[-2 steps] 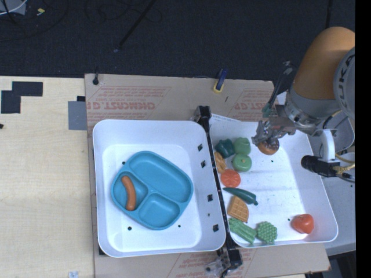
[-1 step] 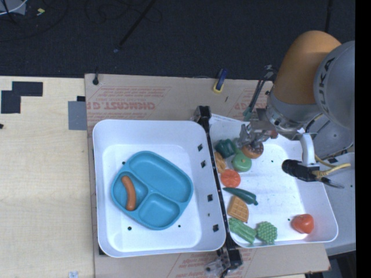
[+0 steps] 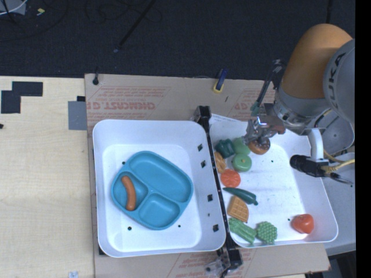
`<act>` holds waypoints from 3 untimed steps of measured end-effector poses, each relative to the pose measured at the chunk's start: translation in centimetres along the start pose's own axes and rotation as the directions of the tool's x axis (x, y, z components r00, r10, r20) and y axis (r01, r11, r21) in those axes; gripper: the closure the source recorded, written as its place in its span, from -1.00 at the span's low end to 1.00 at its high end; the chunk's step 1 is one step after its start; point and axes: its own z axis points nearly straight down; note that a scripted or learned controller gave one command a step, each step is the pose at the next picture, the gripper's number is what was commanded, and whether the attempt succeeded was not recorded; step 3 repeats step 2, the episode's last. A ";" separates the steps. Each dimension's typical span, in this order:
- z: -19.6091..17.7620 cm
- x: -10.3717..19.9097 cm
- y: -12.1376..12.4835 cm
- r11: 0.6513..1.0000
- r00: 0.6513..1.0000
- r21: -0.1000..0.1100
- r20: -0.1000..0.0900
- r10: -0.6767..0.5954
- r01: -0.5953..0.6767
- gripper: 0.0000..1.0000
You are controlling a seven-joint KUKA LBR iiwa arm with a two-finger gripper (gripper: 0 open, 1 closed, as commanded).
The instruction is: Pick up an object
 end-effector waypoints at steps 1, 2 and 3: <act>1.7 0.0 0.9 1.000 1.000 0.003 0.000 -0.003 0.003 1.00; 1.9 0.3 0.2 1.000 1.000 0.004 0.000 0.000 0.000 1.00; 1.9 0.3 0.2 1.000 1.000 0.004 0.000 0.000 0.000 1.00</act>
